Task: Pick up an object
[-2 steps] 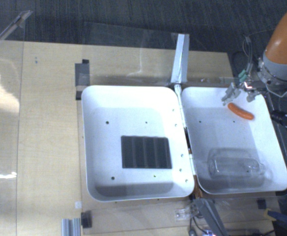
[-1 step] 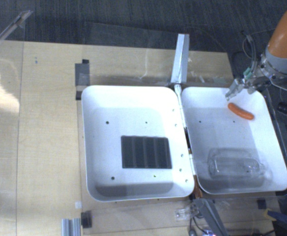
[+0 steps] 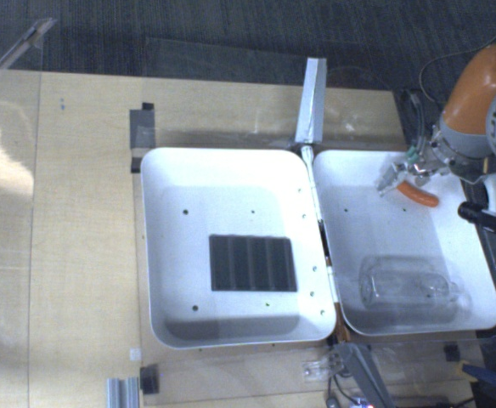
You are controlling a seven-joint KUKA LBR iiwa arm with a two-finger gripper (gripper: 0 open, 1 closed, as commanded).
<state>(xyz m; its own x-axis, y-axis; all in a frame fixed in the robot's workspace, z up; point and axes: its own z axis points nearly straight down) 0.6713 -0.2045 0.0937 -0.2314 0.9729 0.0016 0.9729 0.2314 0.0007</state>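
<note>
In the right bin [image 3: 350, 228], near its far right corner, lies a small orange-red sausage-shaped object [image 3: 420, 196]. My gripper [image 3: 403, 175] hangs just above and to the left of it, close to the bin floor. A clear plastic bottle [image 3: 405, 284] lies on its side near the front of the same bin. A black ribbed rectangular piece [image 3: 252, 263] lies flat in the middle of the left bin [image 3: 171, 194].
The grey arm with its orange band [image 3: 479, 83] reaches in over the right bin's far right corner. A metal post [image 3: 311, 109] stands behind the gap between the bins. Cables and black hardware [image 3: 490, 215] sit along the right bin's right edge.
</note>
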